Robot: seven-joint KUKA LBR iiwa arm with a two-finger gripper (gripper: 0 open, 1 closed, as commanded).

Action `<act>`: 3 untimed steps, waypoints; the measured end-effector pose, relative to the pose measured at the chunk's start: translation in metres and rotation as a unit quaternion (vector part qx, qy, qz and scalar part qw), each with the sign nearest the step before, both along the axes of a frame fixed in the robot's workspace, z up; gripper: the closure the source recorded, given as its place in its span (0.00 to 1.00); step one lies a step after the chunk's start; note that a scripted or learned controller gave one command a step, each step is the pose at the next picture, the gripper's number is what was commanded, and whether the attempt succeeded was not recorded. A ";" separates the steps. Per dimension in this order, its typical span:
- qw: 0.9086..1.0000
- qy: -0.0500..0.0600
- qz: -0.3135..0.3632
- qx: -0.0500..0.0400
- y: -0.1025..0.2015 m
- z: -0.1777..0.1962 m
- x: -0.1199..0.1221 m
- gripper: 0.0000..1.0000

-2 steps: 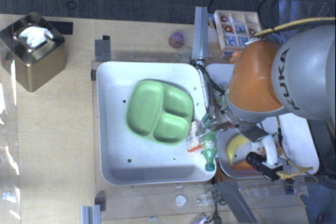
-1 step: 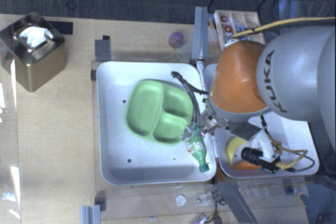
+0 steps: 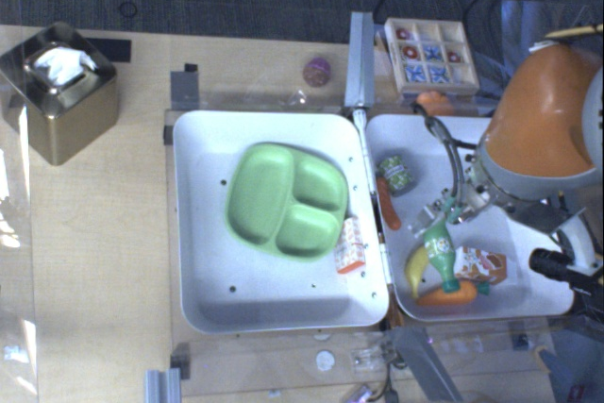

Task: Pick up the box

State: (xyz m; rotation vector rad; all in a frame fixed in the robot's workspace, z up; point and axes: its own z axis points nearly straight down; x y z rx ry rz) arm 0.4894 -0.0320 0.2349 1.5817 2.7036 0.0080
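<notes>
The box (image 3: 350, 246) lies in the left bin (image 3: 203, 297) at four o'clock of the green plate (image 3: 286, 199), long axis twelve-to-six; print unreadable; the gripper (image 3: 451, 208) jaws: cannot tell.

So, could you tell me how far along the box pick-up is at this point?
Nothing looks done yet: the box lies in the left bin, against the green divided plate. In hand: the arm hangs over the right bin, its gripper above the bottle. Left: crossing to the box, gripping, lifting.
</notes>
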 end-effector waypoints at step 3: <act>0.953 0.003 -0.304 0.002 -0.072 -0.113 0.052 0.00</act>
